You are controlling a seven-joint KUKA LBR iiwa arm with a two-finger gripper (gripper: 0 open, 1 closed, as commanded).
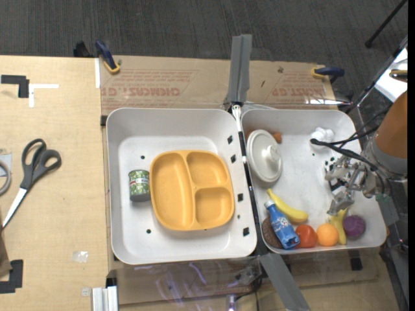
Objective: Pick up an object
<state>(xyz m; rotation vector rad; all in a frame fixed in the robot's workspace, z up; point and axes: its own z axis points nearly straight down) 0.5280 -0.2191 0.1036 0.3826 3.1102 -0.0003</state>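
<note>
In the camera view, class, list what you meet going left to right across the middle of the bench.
scissors → small can → yellow divided plate → silver lid → banana → purple ball

scissors point(31, 167) lying on wooden bench point(52, 238), left of the bins | blue-and-orange clamps point(107, 57), point(329, 72) at rear corners of cardboard sheet point(168, 86) | grey post point(240, 67) upright behind the bins' junction | dark carpet point(162, 11) beyond
</note>
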